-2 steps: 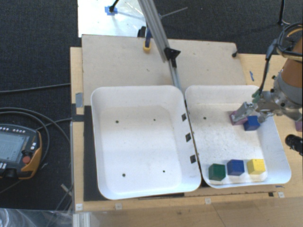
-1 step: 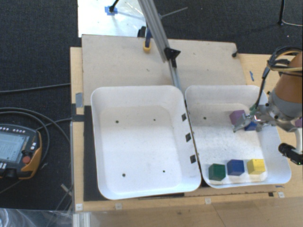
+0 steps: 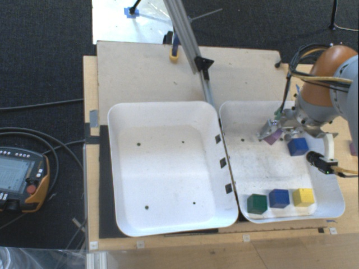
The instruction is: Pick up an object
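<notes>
Where the arm [image 3: 328, 88] reaches in from the right, its gripper [image 3: 271, 132] is low over the far part of the right bin [image 3: 242, 167], and a small purple block [image 3: 273, 138] lies right at its tip. The grey metal of the gripper overlaps the upper edge of that block, but the slant of the camera and the blur there hide whether the block sits between the fingers or merely under them, so I cannot tell whether the gripper is spread or pressed together. A blue block [image 3: 298, 146] rests on the bin floor just beside the purple one, on its right and a little nearer the camera, under the wrist. Three more blocks stand in a row along the near wall of the same bin: green [image 3: 257, 203] at the left, a second blue [image 3: 279, 198] in the middle, yellow [image 3: 303, 196] at the right, close together. The left bin [image 3: 126, 150] lies alongside, its rim touching the right bin's. A pendant [image 3: 21, 178] with its cable lies on the dark floor well to the left of the bench [image 3: 140, 72]
</notes>
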Controlling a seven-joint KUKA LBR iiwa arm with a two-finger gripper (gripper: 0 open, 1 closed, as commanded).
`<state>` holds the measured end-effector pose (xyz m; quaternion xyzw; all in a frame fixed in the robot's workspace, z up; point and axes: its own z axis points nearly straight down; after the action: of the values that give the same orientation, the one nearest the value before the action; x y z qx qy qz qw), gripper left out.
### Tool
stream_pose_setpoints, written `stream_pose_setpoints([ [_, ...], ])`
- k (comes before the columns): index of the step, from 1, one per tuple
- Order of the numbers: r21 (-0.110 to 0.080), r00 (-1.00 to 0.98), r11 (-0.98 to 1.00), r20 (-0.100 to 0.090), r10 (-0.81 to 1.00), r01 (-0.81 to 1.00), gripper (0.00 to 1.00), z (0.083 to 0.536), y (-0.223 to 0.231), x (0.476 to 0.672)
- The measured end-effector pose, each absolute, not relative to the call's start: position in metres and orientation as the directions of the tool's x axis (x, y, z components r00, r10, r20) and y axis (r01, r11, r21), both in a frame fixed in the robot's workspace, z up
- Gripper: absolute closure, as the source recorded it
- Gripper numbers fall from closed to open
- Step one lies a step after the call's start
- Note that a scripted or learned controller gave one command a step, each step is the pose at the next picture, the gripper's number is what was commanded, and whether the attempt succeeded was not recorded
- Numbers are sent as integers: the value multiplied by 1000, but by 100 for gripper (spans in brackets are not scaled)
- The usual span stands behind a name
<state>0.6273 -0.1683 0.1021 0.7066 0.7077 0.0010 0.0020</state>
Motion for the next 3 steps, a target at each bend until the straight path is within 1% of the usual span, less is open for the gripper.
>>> stream_pose_setpoints([
  [1, 6, -7, 7, -2, 1000, 1000, 100, 113, -168, 629],
  [2, 6, -8, 8, -3, 1000, 1000, 0, 112, -168, 629],
  [3, 8, -8, 8, -1, 1000, 1000, 0, 91, -163, 678],
])
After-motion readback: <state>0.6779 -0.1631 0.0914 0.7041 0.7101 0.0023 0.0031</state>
